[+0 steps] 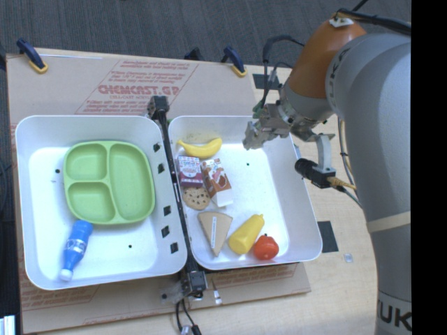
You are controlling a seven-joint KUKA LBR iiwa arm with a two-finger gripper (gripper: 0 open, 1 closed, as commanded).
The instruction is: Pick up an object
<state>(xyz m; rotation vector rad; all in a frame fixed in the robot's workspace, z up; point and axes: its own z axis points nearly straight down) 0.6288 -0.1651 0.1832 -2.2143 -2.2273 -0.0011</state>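
End effector point(257, 135) fingers too small for me to read. Arm point(370, 117) cut off at bottom edge. Snack packet point(190, 172) print illegible.

Glossy white plastic bins point(293, 187), matt green plastic plate point(110, 181), printed brown cardboard sheet point(140, 89)

floor point(209, 12): dark grey carpet beyond my bench | bench top point(342, 271): pale wood | cardboard sheet point(140, 82): under my bins, clamped far edge
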